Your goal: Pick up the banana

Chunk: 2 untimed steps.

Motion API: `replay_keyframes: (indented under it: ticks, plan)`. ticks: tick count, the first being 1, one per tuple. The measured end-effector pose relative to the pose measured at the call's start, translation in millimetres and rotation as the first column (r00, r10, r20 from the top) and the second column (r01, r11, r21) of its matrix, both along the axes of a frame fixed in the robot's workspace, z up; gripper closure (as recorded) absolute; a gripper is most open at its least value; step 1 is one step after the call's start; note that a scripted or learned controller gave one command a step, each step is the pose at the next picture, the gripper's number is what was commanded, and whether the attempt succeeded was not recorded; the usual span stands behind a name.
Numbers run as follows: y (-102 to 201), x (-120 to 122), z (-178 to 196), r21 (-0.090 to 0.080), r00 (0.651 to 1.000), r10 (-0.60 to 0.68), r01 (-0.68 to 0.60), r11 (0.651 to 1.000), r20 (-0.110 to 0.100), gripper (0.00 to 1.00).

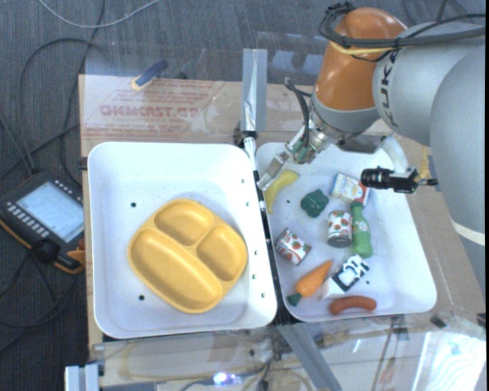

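Your gripper (279, 169) hangs over the banana (280, 184) at 10 o'clock in the right bin (407, 296) — its tips blur into the fruit, so jaw state cannot be told. Left bin (114, 300) holds a glossy yellow three-compartment tray (188, 254) — smooth, rounded plastic.

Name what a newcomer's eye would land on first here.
First, the big yellow divided tray lying in the left bin. Next, the grey arm with its orange band, reaching from the right to the right bin's top-left corner, where the banana lies. A carrot and sausage lie near that bin's front.
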<state>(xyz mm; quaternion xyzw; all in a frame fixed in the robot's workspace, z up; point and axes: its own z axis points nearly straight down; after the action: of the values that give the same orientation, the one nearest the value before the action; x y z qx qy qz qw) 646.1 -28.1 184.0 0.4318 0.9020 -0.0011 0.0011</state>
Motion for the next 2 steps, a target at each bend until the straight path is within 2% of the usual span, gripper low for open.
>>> replay_keyframes:
  ticks: [1, 2]
  plan:
    - [-37.8, -27.5, -0.3, 0.001, 0.999, -0.046, 0.046, 0.999, -0.001, 0.0]
    - [-74.7, 7.5, -94.0, 0.001, 0.965, -0.262, 0.262, 0.965, 0.004, 0.0]
